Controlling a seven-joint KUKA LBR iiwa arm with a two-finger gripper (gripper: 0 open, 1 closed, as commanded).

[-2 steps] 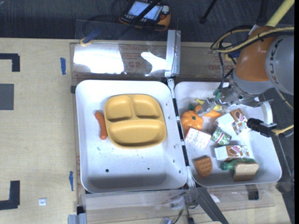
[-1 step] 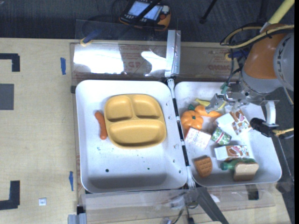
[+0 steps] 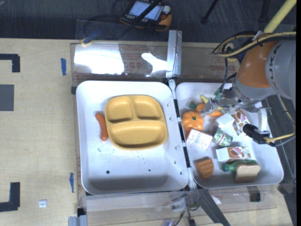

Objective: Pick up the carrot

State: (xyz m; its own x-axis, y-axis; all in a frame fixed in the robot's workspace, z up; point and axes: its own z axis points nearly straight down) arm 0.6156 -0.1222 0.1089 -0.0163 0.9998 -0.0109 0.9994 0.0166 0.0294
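While the end effector (image 3: 221, 100) sits low in the right bin (image 3: 275, 173), you can't tell its grip. You have one carrot (image 3: 102, 126) in the left bin (image 3: 87, 98), just beside one yellow divided tray (image 3: 136, 121). One pumpkin (image 3: 193, 121) and several cartons crowd the right; no label is readable.

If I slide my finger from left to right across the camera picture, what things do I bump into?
Carrot → yellow plate → pumpkin → cookie → green box → gripper.
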